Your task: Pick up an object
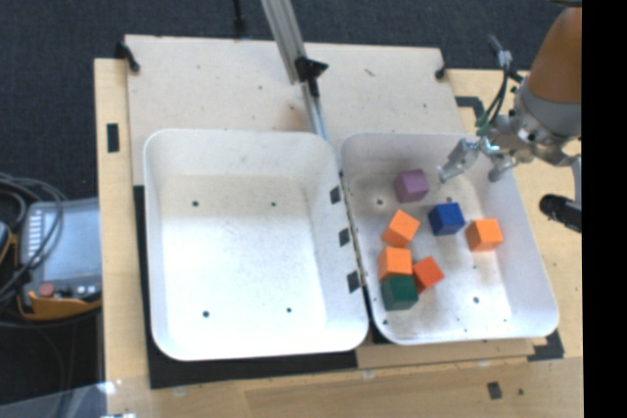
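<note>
Arm (554, 73) enters from right; tool (477, 160) fingers spread, nothing between.

table (113, 210): light wood top, with a paler board (216, 88) laid across its far part
left bin (162, 162): shallow, white, lying on the table
right bin (529, 299): white, touching the left bin's side
black mat (157, 357): edge showing under the left bin's near corner

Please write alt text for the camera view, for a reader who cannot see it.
The robot's hand hangs over the right shallow white bin, near a purple cube, a blue cube, four orange cubes and a dark green cube. The left white bin sits alongside.
</note>
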You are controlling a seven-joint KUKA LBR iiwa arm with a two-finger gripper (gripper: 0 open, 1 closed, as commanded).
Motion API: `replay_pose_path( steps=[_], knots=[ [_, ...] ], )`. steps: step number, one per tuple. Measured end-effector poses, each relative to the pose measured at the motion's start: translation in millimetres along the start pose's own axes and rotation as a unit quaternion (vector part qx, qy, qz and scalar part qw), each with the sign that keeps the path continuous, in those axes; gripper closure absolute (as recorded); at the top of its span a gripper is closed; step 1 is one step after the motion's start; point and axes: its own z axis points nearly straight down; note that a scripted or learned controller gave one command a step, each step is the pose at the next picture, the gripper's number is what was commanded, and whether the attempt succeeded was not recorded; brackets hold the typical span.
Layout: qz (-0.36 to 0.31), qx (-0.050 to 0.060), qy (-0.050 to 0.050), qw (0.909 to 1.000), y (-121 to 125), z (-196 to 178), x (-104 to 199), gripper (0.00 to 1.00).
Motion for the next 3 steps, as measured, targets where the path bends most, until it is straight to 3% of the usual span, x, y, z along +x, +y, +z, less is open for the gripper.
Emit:
replay_pose_path(
  steps=[1,3],
  knots=[
    [-0.001,-0.002,-0.002,1.0000,1,-3,-1,0.00],
    [0.002,0.000,-0.002,1.0000,3,88,-16,0.00]
  ],
)
